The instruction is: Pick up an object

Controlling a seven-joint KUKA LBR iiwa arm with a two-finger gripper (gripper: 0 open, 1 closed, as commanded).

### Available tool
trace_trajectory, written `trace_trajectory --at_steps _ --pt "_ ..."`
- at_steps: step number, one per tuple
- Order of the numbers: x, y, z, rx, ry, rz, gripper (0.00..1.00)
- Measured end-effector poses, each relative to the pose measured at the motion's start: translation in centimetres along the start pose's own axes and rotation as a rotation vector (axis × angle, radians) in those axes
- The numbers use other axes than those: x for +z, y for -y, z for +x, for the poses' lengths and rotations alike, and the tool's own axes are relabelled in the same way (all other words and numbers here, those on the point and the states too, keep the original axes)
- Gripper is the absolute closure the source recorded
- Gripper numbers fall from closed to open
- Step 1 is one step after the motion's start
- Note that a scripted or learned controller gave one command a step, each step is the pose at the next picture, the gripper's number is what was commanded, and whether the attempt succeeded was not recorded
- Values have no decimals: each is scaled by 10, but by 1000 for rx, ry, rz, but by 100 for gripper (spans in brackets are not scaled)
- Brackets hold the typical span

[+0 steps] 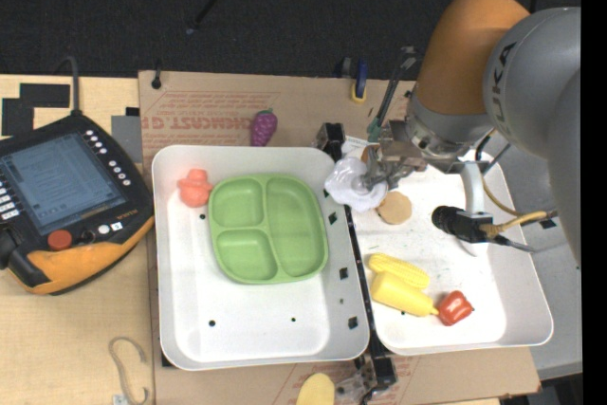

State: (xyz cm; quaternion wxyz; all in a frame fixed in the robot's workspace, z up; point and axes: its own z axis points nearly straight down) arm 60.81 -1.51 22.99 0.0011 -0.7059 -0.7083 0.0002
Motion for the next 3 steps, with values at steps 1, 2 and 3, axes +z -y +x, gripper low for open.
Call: trace_trajectory --at_steps 1,2,3 --pt "6 7 -8 4 2 3 100" --pt "7 4 -17 5 2 0 100" --pt "5 -13 -11 4 1 -1 100"
